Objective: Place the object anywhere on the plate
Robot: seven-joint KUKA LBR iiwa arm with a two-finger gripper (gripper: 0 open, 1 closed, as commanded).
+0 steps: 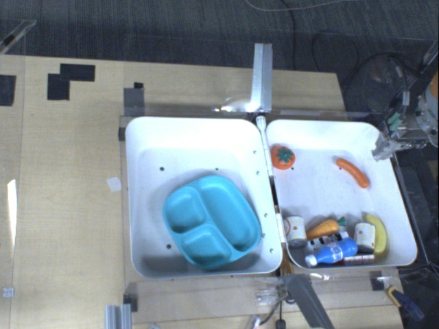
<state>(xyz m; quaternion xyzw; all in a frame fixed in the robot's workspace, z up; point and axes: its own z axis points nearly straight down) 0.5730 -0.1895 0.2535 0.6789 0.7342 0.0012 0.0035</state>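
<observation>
Tool (385, 148) seen at right bin's far right edge; grip state cannot be told. Nothing yet placed on blue plate (212, 219) in left bin. Sausage (352, 171) judged light, smooth, slippery; best gripped mid-length, across narrow width.

Blue plate (212, 220): smooth matt plastic. White bins (147, 184): smooth semi-gloss plastic. Bench (62, 197): pale wood. Post (263, 77) at 12 o'clock: brushed metal.

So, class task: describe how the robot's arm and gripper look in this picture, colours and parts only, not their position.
At the picture's right edge, the gripper is a pale grey metal piece under a blocky grey wrist with a small green part. A sliver of orange band shows above it on the arm. Dark cables loop behind it. Finer details are too small to tell.
</observation>
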